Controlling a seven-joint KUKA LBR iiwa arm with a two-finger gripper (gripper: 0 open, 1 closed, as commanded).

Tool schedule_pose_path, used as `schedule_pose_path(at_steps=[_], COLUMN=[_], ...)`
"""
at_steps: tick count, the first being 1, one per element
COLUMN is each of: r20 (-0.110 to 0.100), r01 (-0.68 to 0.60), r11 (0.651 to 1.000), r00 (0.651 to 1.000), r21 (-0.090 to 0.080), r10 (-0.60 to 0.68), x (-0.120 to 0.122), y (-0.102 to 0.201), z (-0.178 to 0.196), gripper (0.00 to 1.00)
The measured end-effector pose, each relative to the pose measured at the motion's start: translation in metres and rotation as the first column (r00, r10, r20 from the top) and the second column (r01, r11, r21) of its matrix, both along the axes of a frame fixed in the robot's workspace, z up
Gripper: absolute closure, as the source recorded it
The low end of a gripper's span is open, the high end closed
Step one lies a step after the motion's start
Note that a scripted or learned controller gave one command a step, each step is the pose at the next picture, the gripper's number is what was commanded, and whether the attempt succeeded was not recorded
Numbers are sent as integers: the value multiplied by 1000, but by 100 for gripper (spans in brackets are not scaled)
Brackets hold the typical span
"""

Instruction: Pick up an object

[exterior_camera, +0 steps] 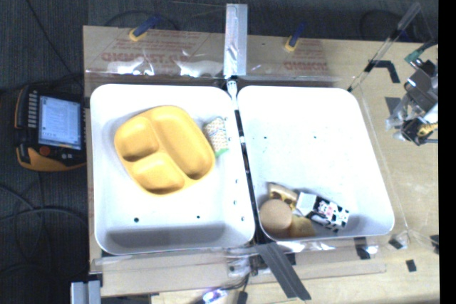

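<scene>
- At right edge of desk (410, 185), what looks like the end effector (417, 110) sits outside both bins, over bare wood. Prob. parked clear so the camera gets an open look at the contents.
- Can't tell if it's spread or pressed together: too small and cut off by the frame edge. Nothing seen pinched in it.
- Right bin (306, 132): small stuff bunched in near-left corner: brown ball (274, 216), gold piece (279, 191) just behind it, black/white box (324, 210) touching the ball's right side. Rest of floor bare. They look like they've slid against the wall, so access is tight from the left and near sides.
- Left bin (171, 224): yellow tray (164, 148), 3 compartments, lying flat mid-bin. Mesh item (216, 132) w/ green tip wedged btw. tray and the divider wall.
- Nearest pick candidates = the right-bin cluster: left of and nearer the camera than the end effector, well apart from it, across most of that bin.
- Judgement: box is the easiest target, as its outer end is free. Ball is hemmed in by wall and neighbours. Tray is likely too wide to grip, and farthest away.
</scene>
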State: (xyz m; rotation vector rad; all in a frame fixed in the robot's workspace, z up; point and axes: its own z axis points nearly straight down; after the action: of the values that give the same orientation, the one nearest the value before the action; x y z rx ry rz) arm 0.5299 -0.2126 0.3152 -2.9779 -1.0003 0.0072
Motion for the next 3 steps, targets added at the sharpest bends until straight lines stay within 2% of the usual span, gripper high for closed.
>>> schedule_pose_path(at_steps=[1, 2, 3], r20=[1, 0, 0], r01=[413, 287, 425], r11=[911, 958, 905], r00=[911, 958, 905], r21=[-4, -3, -4], r10=[-413, -287, -425], x=[33, 50, 45], y=[-5, -11, -11], z=[20, 11, -31], gripper=[100, 100, 100])
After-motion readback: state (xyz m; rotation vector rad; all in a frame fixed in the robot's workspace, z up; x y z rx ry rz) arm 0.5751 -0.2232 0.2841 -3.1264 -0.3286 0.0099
